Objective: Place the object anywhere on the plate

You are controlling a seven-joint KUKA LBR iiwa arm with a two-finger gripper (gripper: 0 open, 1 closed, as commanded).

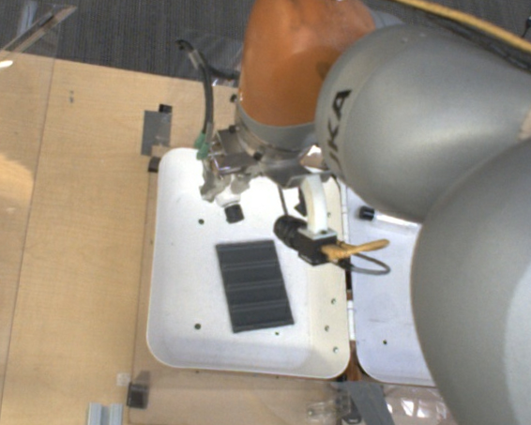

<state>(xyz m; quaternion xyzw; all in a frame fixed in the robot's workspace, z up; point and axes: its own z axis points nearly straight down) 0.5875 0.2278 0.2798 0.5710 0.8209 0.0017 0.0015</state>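
Observation:
A dark grey ribbed rectangular plate (254,286) lies flat in the middle of the left white bin (171,320). My gripper (224,186) hangs over the back part of that bin, just behind the plate's far left corner. A small dark piece (234,213) sits right under the gripper's tip, between it and the plate; whether it is held or resting on the bin floor is unclear. The arm's orange band and grey body cover the bin's back right.
A black fitting with a yellow-tipped cable (337,250) hangs from the wrist over the bin's right wall. The right bin (387,309) is mostly under the arm, with a small black item (367,212) at its back. Wooden bench lies to the left.

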